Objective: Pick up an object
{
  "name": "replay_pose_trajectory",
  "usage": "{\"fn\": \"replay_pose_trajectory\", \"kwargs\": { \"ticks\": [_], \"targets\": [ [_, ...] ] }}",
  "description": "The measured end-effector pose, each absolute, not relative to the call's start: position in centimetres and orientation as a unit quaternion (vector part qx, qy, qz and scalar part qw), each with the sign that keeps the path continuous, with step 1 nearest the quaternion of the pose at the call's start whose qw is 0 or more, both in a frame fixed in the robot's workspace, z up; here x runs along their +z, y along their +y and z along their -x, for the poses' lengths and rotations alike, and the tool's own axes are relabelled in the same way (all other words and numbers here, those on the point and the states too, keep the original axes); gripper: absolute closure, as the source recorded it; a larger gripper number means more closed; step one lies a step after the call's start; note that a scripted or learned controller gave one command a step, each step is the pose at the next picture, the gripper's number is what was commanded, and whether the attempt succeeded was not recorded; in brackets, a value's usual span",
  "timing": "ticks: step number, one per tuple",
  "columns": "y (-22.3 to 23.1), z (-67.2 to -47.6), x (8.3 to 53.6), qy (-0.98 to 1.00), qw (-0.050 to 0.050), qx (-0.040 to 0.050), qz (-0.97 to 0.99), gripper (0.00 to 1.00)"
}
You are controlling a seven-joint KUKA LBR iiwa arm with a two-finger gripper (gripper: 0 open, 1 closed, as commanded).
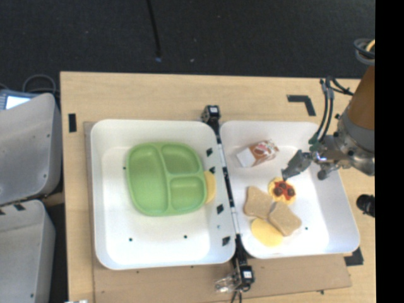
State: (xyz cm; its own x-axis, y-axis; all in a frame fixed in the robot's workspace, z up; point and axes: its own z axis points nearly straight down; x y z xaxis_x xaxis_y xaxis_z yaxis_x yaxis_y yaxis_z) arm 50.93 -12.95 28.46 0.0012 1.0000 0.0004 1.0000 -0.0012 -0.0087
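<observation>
In the right bin (328, 232) lie a wrapped white and red packet (257, 152), a small yellow and red item (282, 190), two tan bread slices (257, 202) (285, 219) and a pale yellow disc (266, 233). My gripper (291, 169) reaches in from the right and hangs just above and right of the yellow and red item. Its dark fingers point down to the left, with nothing seen between them.
The left bin (113, 245) holds a green sectioned tray (166, 178), with a yellow piece (210, 184) at the tray's right edge. A black divider (222, 188) with clips runs between the bins. The arm's cables and wrist stand over the right bin's right wall.
</observation>
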Motion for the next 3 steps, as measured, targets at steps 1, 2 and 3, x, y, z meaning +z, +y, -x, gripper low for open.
{"fn": "replay_pose_trajectory", "kwargs": {
  "ticks": [1,2,3],
  "targets": [
    [-12.9,-51.1,29.0,-0.707,-0.001,-0.0002,0.707,0.0],
    [-13.4,-51.7,24.5,-0.707,0.0,0.0011,0.707,0.0],
    [-12.9,-51.7,20.1,-0.706,0.001,0.0014,0.708,0.0]
  ]
}}
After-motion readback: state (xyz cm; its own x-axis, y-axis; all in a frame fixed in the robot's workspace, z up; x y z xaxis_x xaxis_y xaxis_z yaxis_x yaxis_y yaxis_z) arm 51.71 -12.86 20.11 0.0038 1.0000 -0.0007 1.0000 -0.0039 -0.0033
